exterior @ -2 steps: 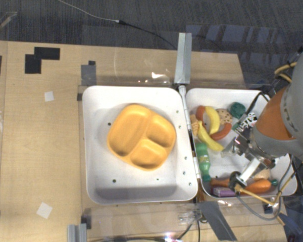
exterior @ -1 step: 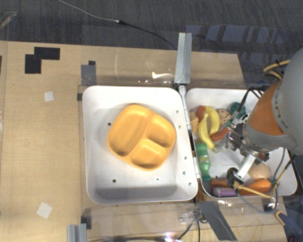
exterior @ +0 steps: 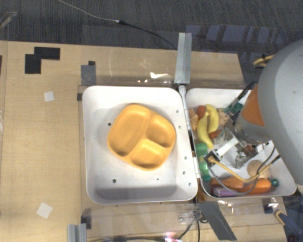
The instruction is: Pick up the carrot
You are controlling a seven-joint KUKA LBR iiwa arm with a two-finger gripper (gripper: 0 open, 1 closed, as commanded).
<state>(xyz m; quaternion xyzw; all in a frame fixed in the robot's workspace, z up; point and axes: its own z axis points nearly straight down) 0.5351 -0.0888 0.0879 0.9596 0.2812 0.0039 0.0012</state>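
Right white plastic bin [exterior: 292, 188]: cluttered with toy food. Long orange carrot [exterior: 245, 185] lies along the near wall, long axis roughly left-right across the view, partly under a looping dark cable. Pincer [exterior: 241, 153] hangs above the clutter mid-bin; the carrot sits toward the near edge from it, close by. Cannot tell how the pincer is set (wrist and cabling mask the tips). Yellow banana [exterior: 208, 123] lies beyond. Left bin [exterior: 93, 150] holds a yellow three-compartment plate [exterior: 140, 135]. Likely needs a short shift toward the near wall, closing across the carrot's width.
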